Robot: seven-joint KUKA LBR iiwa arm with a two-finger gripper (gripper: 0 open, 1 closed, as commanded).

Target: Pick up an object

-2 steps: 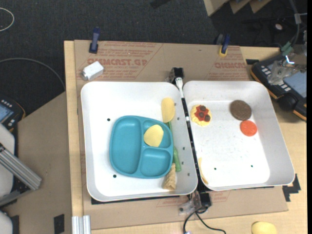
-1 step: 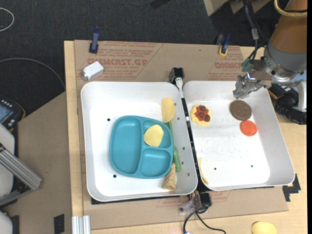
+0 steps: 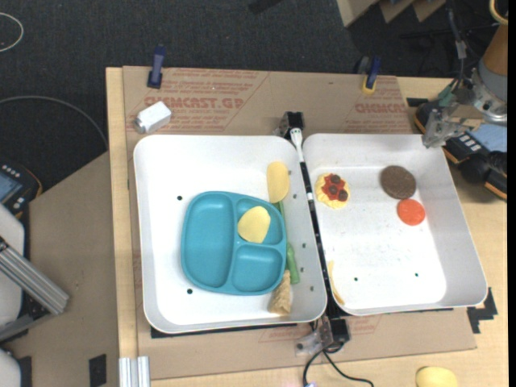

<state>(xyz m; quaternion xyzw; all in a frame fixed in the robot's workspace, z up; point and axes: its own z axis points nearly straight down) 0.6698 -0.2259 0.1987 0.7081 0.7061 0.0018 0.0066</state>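
I see the surface [image 3: 242, 95] carrying two white bins side by side. The left bin [image 3: 161, 176] holds a blue divided tray [image 3: 210, 248] with a pale yellow piece [image 3: 255, 224] resting in it, and another yellow piece [image 3: 277, 181] lies just beside the tray's upper right corner. A green stick [image 3: 291, 266] and a tan scrap [image 3: 281, 298] sit against that bin's right wall. The right bin [image 3: 451, 248] holds a brown disc [image 3: 397, 181], an orange disc [image 3: 411, 212] and a small pizza-like piece [image 3: 333, 191], all lying flat and apart. My hand [image 3: 439, 126] hovers over the right bin's upper right corner, gripping nothing; I cannot tell how it is set. I judge the brown disc the nearest target: I would centre above it, well clear of the bin's wall, and descend straight.
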